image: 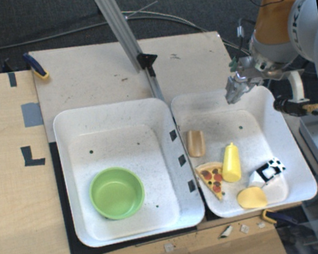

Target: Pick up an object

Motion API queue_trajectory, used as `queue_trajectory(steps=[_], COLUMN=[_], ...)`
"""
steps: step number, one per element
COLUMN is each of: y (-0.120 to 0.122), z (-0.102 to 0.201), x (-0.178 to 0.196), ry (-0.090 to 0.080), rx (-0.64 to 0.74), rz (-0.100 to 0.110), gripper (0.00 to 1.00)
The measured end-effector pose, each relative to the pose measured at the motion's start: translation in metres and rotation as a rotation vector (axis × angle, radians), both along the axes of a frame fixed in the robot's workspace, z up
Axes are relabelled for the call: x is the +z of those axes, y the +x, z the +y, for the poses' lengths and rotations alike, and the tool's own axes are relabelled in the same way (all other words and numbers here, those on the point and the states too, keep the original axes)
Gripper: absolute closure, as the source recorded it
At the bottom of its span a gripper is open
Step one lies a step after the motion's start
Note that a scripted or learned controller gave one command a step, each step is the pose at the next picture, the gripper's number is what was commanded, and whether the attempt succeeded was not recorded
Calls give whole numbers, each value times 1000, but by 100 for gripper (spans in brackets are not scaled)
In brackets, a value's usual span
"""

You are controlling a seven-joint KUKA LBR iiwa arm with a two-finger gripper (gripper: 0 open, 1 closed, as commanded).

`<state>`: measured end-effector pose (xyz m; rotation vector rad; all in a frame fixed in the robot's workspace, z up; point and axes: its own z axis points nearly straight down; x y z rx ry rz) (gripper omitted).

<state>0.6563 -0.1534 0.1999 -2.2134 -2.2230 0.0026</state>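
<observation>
Bowl (117, 192) in left bin (65, 128). Right bin (263, 100) holds bread (195, 142), bottle (231, 163), pizza slice (211, 180). Gripper (233, 94) above its back edge.

Yellow bottle (231, 164) in right bin (281, 133)

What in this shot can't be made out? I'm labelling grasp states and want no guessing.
- Pincer, camera view: too small and blurred to judge.
- Black-and-white object: too small to identify.
- Arm: cut off by the right edge.
- Pale yellow object: kind unclear.
</observation>
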Motion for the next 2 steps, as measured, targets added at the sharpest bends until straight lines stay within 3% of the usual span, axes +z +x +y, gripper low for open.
queue_trajectory(steps=[2], y=[-10], z=[94], x=[20], ry=[2], rx=[2], rz=[0], gripper=[100])
